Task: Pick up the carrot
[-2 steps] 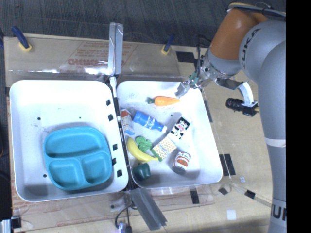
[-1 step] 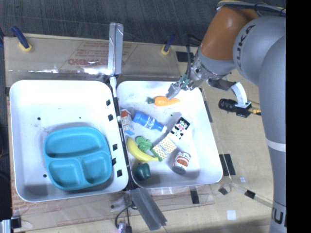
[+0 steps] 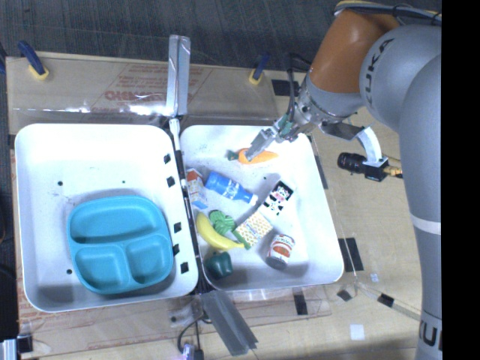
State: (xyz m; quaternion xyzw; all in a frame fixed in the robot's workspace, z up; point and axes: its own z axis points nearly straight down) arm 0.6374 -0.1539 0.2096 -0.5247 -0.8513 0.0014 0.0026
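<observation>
The right bin (image 3: 319, 223) was crowded toward its front half, leaving open floor along its far wall. There the gripper (image 3: 262, 145) stood over the carrot (image 3: 259, 156), fingers seemingly closed around its nearer end, though the grip was hard to make out.

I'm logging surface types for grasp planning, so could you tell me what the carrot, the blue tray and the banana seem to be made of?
Carrot: probably moulded plastic, an even orange with a dull look.
Blue tray: likely plastic, smooth, with moulded compartments and a soft sheen.
Banana: probably plastic too, a uniform yellow with a slight gloss.
The view is too coarse for certainty.
</observation>
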